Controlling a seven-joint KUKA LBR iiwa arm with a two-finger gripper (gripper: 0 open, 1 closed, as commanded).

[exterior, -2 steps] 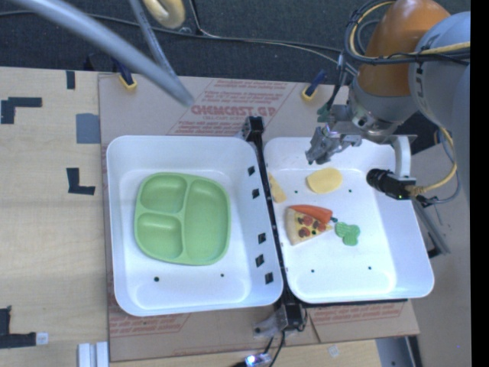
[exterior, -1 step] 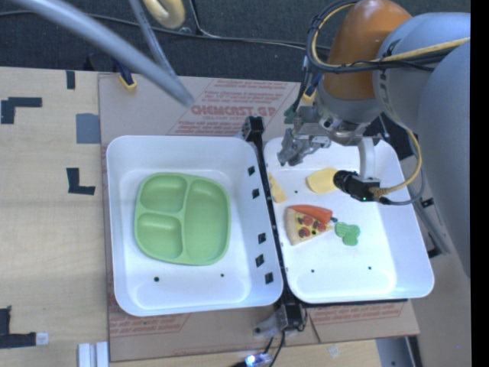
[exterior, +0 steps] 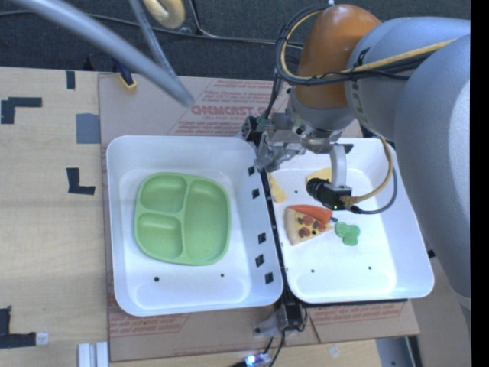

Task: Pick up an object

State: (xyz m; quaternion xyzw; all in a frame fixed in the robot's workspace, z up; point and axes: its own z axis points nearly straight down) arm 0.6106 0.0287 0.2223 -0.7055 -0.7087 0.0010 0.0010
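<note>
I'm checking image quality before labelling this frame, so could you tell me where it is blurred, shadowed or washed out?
In the camera view, the grey bar crossing the top left is soft and out of focus; the arm casts a dim shadow over the right bin near the pizza slice; the left bin is evenly lit, and the green tray looks sharp.

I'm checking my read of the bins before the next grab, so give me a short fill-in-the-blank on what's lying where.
1. The green divided plate lies in the ____ bin.
2. The pizza slice lies in the ____ bin.
3. Just right of the pizza slice sits a small ____ toy.
4. The band above the arm's wrist is coloured ____.

Missing words: left; right; green; orange
</note>
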